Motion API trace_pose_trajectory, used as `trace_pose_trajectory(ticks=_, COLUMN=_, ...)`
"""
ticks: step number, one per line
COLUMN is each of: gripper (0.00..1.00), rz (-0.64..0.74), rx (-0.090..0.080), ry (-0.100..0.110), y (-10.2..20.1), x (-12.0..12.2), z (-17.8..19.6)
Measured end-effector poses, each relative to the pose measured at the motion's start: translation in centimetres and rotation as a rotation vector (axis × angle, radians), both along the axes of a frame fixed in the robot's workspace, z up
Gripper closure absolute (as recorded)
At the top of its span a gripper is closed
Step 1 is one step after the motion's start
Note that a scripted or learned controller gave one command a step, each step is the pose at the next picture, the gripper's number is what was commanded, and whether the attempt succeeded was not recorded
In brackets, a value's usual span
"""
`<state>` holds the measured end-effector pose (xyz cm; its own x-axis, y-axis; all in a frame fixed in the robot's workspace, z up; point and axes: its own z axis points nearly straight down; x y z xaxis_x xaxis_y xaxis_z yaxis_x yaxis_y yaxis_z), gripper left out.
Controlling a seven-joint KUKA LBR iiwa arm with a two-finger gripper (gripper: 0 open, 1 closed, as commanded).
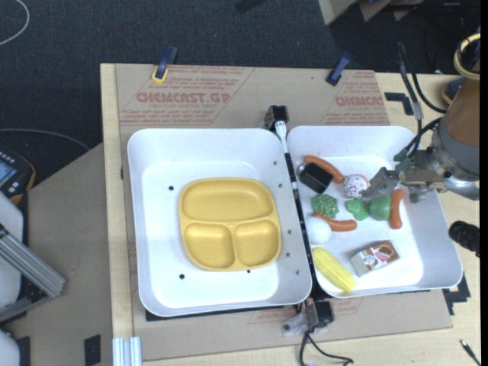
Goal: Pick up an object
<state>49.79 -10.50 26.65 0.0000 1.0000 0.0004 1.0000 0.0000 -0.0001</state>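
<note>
The right bin [427, 269] holds several small toy foods: a long orange sausage [323, 166], a black block [313, 178], a speckled white ball [355, 184], a green broccoli piece [325, 205], a green pepper [372, 207], a short orange sausage [396, 209], another sausage [336, 223], a white egg [319, 233], a corn cob [334, 269] and a small printed box [374, 256]. My gripper [379, 188] reaches in from the right and hovers low over the green pepper, its dark fingers pointing left and down beside the speckled ball.
The left bin [149, 227] holds a yellow divided tray [229, 223]. A black divider strip [290, 181] runs between the bins. Clamps sit at the bench's back edge [162, 63], and cables trail at the upper right.
</note>
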Motion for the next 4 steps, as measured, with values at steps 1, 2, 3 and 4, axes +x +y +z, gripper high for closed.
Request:
trace_pose_trajectory(ticks=1, gripper=0.00, rz=-0.001, rx=0.002, ry=0.008, y=-0.4, x=0.1, z=-6.3)
trace_pose_trajectory(ticks=2, gripper=0.00, rz=0.000, rx=0.002, ry=0.007, y=-0.1, x=0.8, z=-10.9)
trace_pose_trajectory(ticks=3, gripper=0.00, rz=-0.002, rx=0.002, ry=0.006, y=-1.0, x=0.4, z=-16.2)
trace_pose_trajectory(ticks=4, gripper=0.00, rz=-0.004, rx=-0.003, ry=0.002, y=-1.3, x=0.4, z=-18.3)
